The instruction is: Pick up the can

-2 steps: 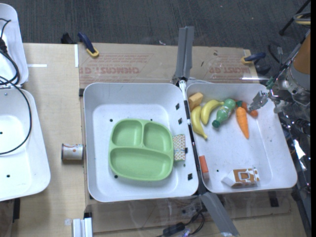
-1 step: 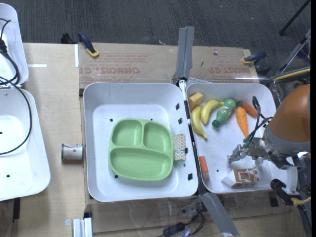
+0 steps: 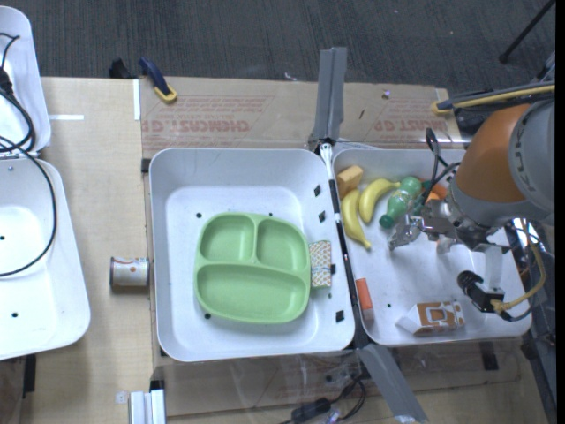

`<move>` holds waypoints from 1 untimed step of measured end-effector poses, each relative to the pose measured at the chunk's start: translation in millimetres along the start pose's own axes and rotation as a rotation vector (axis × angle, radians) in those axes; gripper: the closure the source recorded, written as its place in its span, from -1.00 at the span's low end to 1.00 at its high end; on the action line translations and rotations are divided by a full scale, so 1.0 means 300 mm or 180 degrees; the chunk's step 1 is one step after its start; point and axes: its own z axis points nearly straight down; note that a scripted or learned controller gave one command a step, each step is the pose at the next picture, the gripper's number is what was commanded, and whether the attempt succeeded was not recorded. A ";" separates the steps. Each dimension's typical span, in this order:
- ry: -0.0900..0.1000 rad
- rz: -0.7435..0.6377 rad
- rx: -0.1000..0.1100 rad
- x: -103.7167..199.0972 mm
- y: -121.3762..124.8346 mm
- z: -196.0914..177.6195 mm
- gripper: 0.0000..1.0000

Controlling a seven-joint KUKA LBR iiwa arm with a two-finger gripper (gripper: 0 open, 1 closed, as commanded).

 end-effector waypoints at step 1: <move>-0.0003 0.0171 -0.0003 -0.171 0.197 -0.047 -1.00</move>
